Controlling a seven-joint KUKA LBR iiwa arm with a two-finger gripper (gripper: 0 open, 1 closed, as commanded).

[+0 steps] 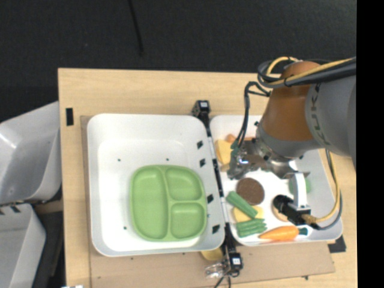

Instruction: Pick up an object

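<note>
The right bin [329,179] holds several toy foods. A brown round patty [250,190] lies near its middle. In front of it are a green pod [241,203], a yellow piece [242,215], a green bean [250,226] and an orange carrot [279,234]. A yellow-orange piece [224,150] lies against the bin's left wall. My gripper [236,164] hangs low over the left part of this bin, just behind and left of the patty and right of the yellow-orange piece. Nothing visible is held in it.
The left bin [108,161] holds a green divided plate [168,203]. A ridge with black clips [210,167] separates the two bins. The arm's orange wrist [288,113] covers the back of the right bin. A yellow thing [210,255] sits at the front edge between the bins.
</note>
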